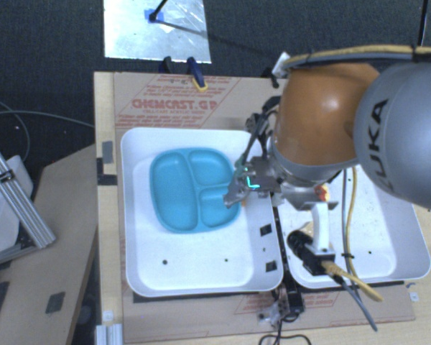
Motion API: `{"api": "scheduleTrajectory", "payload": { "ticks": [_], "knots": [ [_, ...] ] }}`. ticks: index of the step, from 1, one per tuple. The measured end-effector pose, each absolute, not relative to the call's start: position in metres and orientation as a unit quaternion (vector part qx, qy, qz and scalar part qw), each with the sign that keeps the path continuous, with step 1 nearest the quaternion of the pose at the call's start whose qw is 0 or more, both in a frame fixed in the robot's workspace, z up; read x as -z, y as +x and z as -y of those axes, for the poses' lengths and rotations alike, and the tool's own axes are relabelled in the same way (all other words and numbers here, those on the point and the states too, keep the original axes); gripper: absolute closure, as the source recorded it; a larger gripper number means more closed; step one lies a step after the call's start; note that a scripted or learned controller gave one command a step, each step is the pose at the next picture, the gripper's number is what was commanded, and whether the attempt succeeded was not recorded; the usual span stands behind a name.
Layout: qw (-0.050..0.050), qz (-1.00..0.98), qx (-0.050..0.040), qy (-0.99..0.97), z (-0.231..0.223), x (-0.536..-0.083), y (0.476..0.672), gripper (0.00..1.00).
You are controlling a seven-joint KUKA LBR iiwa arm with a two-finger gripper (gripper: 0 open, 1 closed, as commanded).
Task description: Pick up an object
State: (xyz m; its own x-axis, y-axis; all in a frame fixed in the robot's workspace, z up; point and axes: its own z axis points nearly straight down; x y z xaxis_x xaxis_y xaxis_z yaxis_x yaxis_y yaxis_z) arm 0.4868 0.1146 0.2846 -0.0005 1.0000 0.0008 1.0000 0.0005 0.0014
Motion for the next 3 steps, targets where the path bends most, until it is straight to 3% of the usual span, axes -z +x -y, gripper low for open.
{"api": "scheduleTrajectory", "payload": {
  "ticks": [1, 2, 3],
  "knots": [
    [0.001, -0.707, -0.0019, 0.707, -0.115, -0.295, 0.488, 1.00],
    [0.004, -0.709, -0.0077, 0.705, -0.134, -0.451, 0.487, 1.00],
    [0.002, -0.710, -0.0034, 0.704, -0.133, -0.454, 0.487, 1.00]
  ]
}}
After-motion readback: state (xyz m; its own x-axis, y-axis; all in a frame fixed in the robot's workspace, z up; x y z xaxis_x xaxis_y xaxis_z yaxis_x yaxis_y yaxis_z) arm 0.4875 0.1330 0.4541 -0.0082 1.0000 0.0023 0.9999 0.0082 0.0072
